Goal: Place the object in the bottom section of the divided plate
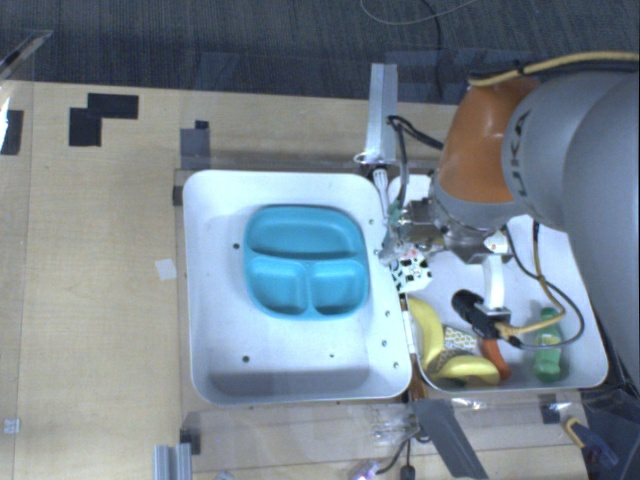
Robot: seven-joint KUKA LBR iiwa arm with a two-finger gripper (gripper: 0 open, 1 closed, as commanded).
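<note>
End effector (pixel 408 258) hovering over right bin (pixel 590 358); grip state — cannot tell. Banana (pixel 432 340) lying crowded among clutter: risking a missed grasp. Blue divided plate (pixel 305 260) waiting.

Pale wooden bench (pixel 90 298) filling the left and centre of the frame, two shallow white bins side by side on it, left bin (pixel 215 368) at centre, right bin (pixel 585 363) at lower right, black markings (pixel 100 116) at upper left.

Bulky grey arm (pixel 590 158), orange band (pixel 475 158), dark lettering.
</note>
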